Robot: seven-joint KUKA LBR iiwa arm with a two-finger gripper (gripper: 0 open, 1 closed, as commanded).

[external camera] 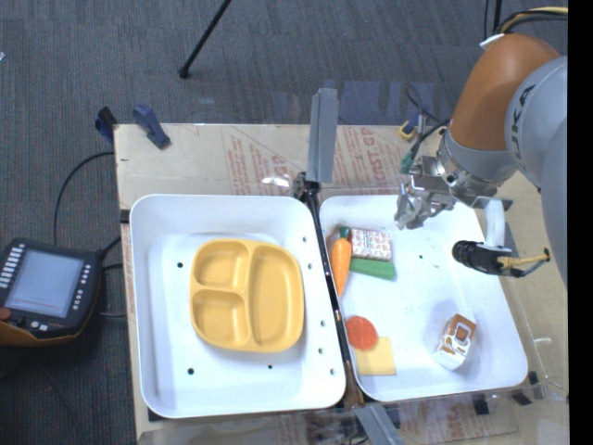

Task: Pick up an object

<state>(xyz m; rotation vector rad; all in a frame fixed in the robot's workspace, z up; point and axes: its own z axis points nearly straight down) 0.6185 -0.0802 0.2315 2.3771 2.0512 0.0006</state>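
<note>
Your gripper [413,209] hung over the right bin's [422,378] far edge; whether it was open, I could not tell. The carrot [340,262] lay at the bin's left wall, beside the green block [372,268].

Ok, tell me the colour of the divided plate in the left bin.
Yellow-orange, plain, no pattern. The divided plate shows best in the camera view.

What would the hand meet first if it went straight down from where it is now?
Likely the bare white floor of the right bin, just right of the small printed box. The hand points down there, though depth is unclear.
</note>
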